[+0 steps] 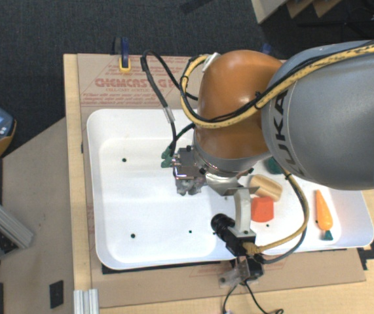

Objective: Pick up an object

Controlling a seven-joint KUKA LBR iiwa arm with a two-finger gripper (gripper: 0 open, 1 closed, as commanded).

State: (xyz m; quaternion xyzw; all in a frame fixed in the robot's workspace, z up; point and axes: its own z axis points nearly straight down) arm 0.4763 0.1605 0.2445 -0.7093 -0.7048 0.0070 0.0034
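Observation:
My gripper [188,175] hangs over the middle of the left bin [108,195], close to the wall shared with the right bin. The arm's big orange band [236,103] sits right above it and hides most of it. A small green piece [167,159] shows at the gripper's left side; I cannot tell whether it is held. In the right bin [360,237] lie a tan wooden block [268,188], a red-orange block [262,210] and an orange carrot [323,214] with a green tip.
A dark teal thing [273,167] peeks out from under the arm in the right bin. Black and yellow cables [167,90] loop off the arm over the left bin's back edge. A blue clamp [124,51] stands at the bench's back.

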